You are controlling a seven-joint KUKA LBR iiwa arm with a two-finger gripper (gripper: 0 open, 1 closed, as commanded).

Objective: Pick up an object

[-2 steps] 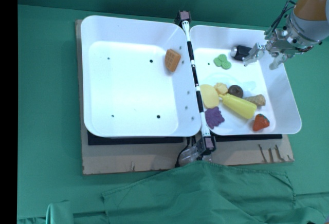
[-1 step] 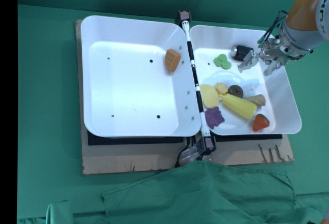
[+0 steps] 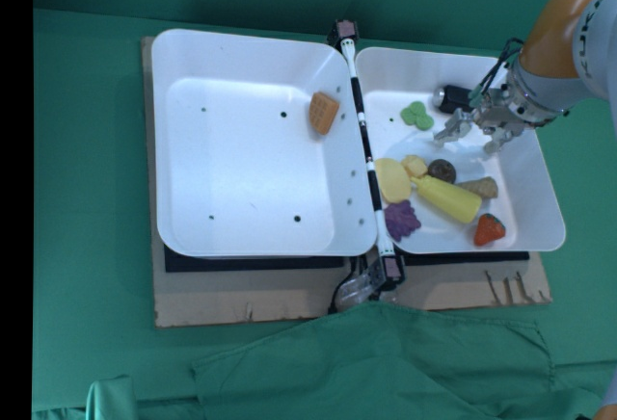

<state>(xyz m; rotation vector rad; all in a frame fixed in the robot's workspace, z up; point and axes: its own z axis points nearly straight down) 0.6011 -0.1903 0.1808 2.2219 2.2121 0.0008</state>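
My gripper (image 3: 472,140) hangs over the back of the right bin (image 3: 540,187), its fingers spread open with nothing between them. Below it in that bin lie a brown round piece (image 3: 442,170), a yellow bottle-like piece (image 3: 448,198), a pale yellow piece (image 3: 391,179), a small yellow lump (image 3: 415,165), a tan piece (image 3: 479,187), a purple grape cluster (image 3: 401,219) and a red strawberry (image 3: 489,230). A green piece (image 3: 417,116) lies to the gripper's left. An orange waffle piece (image 3: 324,112) rests in the left bin (image 3: 193,71) by its right wall.
A black-and-white divider rail (image 3: 364,148) runs between the two bins. Green cloth (image 3: 386,360) is bunched in front of the bench. The bins sit on a cardboard sheet (image 3: 193,298).
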